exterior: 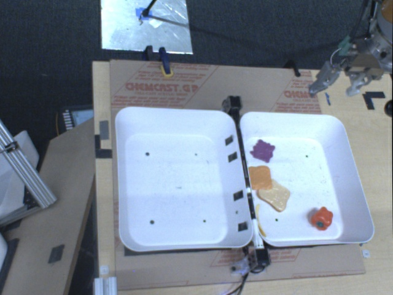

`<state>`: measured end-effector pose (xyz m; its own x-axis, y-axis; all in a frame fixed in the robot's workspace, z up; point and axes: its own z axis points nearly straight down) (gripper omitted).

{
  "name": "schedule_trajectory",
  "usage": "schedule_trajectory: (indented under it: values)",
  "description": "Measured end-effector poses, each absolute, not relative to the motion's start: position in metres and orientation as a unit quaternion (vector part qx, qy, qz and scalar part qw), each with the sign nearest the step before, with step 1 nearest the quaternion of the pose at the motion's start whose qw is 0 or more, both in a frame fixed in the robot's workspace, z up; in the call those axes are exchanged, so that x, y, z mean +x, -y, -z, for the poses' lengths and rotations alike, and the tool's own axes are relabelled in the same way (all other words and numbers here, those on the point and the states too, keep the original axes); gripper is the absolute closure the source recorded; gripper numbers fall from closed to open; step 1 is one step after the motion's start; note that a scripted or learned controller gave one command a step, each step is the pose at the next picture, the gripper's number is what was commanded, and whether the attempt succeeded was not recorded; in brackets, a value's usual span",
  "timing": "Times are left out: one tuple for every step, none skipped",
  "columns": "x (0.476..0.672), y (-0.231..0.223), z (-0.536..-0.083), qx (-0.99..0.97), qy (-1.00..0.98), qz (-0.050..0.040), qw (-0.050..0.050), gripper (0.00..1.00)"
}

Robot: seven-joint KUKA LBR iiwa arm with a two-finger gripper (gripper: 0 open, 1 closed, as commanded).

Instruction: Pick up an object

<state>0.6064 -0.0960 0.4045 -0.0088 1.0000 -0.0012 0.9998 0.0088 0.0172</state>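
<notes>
The right bin [344, 134] holds a purple flat piece [263, 150] near its left side, an orange slab [260, 177] below it, a pale tan piece [274, 196] overlapping that slab, and a small red-orange pepper-like object [321, 218] near the front right. My gripper [336, 86] hangs at the upper right, above and beyond the right bin's far edge, well away from all of these objects. Its two fingers [322, 79] stand spread apart with nothing between them.
The left bin [123, 165] lies beside the right one, joined by a black clip strip [236, 158]. A shiny metal sheet [146, 17] lies at the back left. An aluminium rail [21, 168] juts in at the left edge.
</notes>
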Motion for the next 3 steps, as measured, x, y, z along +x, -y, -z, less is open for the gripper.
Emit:
schedule_trajectory:
  values:
    - [0.571, 0.082, -0.538, 0.705, -0.710, -0.0054, 0.006, 0.00]
    - [0.576, 0.155, -0.536, 0.709, -0.705, -0.0005, 0.003, 0.00]
    - [0.560, 0.037, -0.535, 0.701, -0.713, -0.0022, 0.000, 0.00]
